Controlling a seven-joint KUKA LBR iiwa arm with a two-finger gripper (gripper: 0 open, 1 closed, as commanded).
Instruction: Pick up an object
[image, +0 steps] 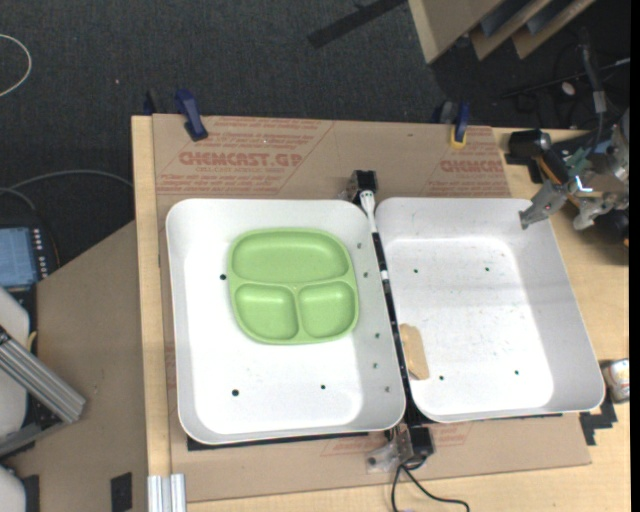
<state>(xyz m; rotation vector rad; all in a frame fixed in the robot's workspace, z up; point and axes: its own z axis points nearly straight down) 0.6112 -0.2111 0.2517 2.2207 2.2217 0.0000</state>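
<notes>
Plainly the green plate (294, 285), lying flat in the left bin (190, 300) toward twelve o'clock, looks light, stiff and slick, best pinched at its raised rim or a divider, though whether the jaws are apart I cannot tell.

Gripper (545, 203) end of the arm: dull grey metal fingers (535, 210), thin and angular. Just behind them a cluttered wrist block in silver and black, with small teal and yellow bits and thin wires looped round it. Black housing beyond that. Detail too small and blurred to read any markings.
</notes>
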